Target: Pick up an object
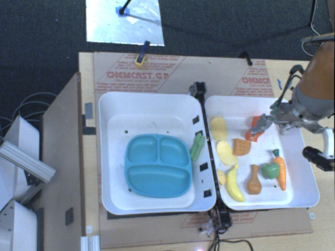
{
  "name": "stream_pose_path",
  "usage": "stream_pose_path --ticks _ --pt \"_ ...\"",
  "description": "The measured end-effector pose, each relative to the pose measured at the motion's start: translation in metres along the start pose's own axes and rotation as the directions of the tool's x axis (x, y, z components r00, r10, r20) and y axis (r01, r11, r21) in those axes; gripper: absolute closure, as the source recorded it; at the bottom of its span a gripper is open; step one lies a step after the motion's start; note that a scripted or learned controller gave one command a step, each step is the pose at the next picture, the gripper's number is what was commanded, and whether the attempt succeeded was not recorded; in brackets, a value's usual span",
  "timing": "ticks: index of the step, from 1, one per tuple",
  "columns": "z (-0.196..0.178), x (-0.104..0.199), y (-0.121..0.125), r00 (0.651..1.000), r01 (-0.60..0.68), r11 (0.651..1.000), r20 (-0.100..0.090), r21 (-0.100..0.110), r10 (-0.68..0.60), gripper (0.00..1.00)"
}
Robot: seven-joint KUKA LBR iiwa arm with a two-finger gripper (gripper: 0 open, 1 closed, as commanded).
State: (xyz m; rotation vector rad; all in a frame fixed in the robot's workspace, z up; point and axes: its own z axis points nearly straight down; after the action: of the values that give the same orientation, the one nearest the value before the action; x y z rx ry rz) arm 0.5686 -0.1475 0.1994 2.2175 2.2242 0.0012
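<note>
Camera view shows two white bins: the left bin (112, 114) has one blue tray (157, 166) and one green pickle (197, 146); the right bin (303, 192) has about eight toy foods. The gripper (257, 129) grips a red piece (256, 123).

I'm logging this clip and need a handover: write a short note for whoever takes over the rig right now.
End effector: over the upper part of the right bin, at a red and orange item; whether that item is gripped cannot be told from here.
Right bin: two pale yellow pieces, an orange wedge, banana, brown drumstick, green pepper, carrot.
Left bin: blue divided plate, green vegetable by the divider.
Done: no pick confirmed.
Left: lift one object clear.
</note>
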Motion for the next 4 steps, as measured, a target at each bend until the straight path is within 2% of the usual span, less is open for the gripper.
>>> stream_pose_path --ticks 1,2,3,4 --pt "0.074 -0.034 0.062 1.000 0.002 1.000 0.003 -0.005 -0.002 0.00" --pt "0.115 -0.040 0.058 1.000 -0.002 1.000 0.000 -0.004 0.002 0.00" --pt "0.103 -0.040 0.058 1.000 -0.001 1.000 0.001 -0.005 0.001 1.00" --pt "0.103 -0.040 0.058 1.000 0.000 1.000 0.001 -0.005 0.000 0.00"
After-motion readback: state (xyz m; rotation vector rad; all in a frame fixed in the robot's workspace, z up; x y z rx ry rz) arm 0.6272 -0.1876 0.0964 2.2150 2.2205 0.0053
